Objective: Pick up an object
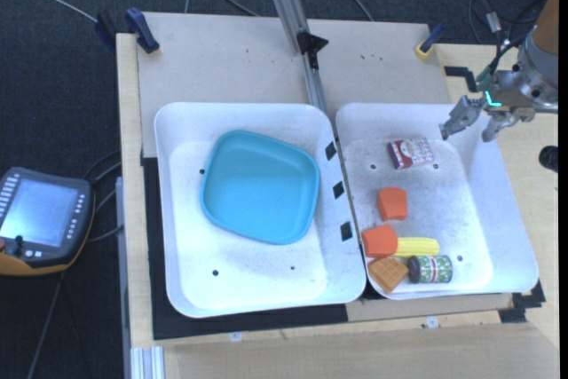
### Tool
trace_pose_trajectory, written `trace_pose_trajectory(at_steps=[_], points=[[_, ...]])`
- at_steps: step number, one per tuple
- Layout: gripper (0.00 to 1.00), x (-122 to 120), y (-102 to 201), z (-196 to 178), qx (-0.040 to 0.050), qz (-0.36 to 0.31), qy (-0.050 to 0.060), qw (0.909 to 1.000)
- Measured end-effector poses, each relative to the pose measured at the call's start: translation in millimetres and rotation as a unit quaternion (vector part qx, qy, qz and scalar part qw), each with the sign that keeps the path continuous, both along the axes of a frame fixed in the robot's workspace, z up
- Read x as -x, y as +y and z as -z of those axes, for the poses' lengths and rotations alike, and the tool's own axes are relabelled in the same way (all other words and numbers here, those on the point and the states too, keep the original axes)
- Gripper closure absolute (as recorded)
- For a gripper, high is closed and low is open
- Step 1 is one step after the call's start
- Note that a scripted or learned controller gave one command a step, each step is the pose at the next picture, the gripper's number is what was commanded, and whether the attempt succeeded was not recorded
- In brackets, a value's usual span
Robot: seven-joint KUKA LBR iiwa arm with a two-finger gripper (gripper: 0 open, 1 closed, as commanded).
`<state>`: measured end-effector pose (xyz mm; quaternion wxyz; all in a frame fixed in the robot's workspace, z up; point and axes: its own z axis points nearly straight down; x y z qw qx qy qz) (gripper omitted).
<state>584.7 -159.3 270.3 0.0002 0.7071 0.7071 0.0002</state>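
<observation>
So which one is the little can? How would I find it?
Look in the right-hand shallow white bin, down at its near edge. The small dark cylindrical can lies on its side below the yellow toy corn cob. It is the one dark, round-ended thing there.

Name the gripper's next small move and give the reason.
Probably a short shift left and down onto the red-and-white packet. The open two-finger gripper hovers at the right white bin's upper right edge, holding nothing, and that packet lies nearest, apart from the other items.
</observation>
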Motion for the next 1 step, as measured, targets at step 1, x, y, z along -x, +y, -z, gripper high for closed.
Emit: trace_pose_trajectory(at_steps=[1], points=[[0.00,0.0,0.0,0.1,0.0000,0.000,0.000,1.0000]])
